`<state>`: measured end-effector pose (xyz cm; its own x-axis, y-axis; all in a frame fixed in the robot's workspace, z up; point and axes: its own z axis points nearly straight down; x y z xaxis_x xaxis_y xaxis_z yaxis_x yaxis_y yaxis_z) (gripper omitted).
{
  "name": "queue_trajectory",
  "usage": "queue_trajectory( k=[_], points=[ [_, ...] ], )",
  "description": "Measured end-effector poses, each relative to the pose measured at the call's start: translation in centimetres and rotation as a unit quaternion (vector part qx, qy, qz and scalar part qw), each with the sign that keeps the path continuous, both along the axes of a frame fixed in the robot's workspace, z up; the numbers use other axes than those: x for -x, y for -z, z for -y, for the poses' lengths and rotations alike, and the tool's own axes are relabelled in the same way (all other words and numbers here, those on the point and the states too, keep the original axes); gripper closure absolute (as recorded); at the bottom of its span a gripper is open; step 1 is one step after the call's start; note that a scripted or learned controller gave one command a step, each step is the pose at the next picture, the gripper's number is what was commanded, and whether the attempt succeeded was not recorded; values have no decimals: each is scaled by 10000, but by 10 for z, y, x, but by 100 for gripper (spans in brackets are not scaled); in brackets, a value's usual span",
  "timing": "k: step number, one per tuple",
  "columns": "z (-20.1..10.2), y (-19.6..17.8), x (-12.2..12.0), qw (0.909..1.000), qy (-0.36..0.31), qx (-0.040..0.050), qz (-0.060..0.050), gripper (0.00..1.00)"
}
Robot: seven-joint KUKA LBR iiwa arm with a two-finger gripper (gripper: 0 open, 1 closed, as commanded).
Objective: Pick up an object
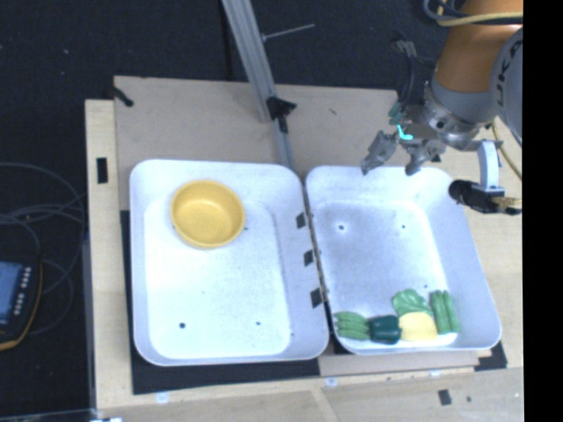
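My gripper (392,159) hangs over the far edge of the right bin (387,236), its two fingers spread open with nothing between them. Along the near edge of that bin lies a cluster of small objects: a green piece (351,324), a dark green block (383,328), a yellow piece (418,326), a light green leafy piece (407,301) and a green ribbed piece (442,310). A yellow bowl (208,213) sits upright in the far left part of the left bin (220,315). The gripper is well away from all of them.
A grey metal post (251,47) slants up from the bench behind the seam between the bins. Black clips (310,258) join the bins at the middle. A black fitting (471,193) sticks out by the right bin's far right corner.
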<state>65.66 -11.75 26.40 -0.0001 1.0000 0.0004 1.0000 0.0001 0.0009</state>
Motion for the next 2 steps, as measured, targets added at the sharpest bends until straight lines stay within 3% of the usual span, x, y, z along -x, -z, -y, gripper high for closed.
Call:
queue_trajectory(
  k=[1,2],
  points=[
    [0,0,0,10000,0,0,0,0],
    [-4,45,7,10000,3,3,-20,0]
  ],
)
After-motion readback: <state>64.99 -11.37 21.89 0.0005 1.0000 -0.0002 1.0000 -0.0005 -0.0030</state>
